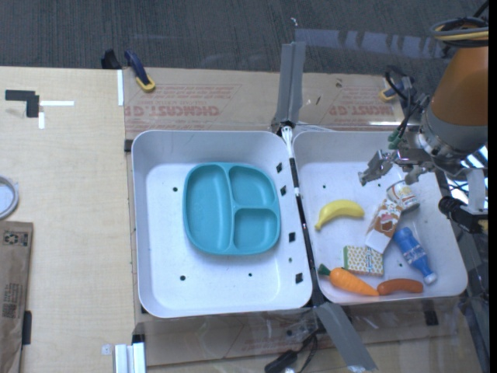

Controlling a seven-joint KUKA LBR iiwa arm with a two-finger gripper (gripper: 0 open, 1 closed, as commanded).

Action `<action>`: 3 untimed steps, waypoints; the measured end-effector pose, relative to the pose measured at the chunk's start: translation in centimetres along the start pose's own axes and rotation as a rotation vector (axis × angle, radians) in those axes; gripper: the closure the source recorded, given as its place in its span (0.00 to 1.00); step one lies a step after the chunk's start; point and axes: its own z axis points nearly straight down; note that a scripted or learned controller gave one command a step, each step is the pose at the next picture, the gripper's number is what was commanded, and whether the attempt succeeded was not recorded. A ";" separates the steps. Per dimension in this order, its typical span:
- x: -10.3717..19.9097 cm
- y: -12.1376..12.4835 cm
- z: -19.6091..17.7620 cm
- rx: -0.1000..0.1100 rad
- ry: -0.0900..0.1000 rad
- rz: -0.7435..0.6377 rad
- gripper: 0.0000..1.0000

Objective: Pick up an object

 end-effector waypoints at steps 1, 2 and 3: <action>-2.3 -2.2 9.4 -0.031 -0.008 -0.039 0.00; -5.0 -5.7 11.7 -0.006 -0.002 -0.097 0.00; -5.0 -5.7 10.8 -0.005 0.000 -0.095 1.00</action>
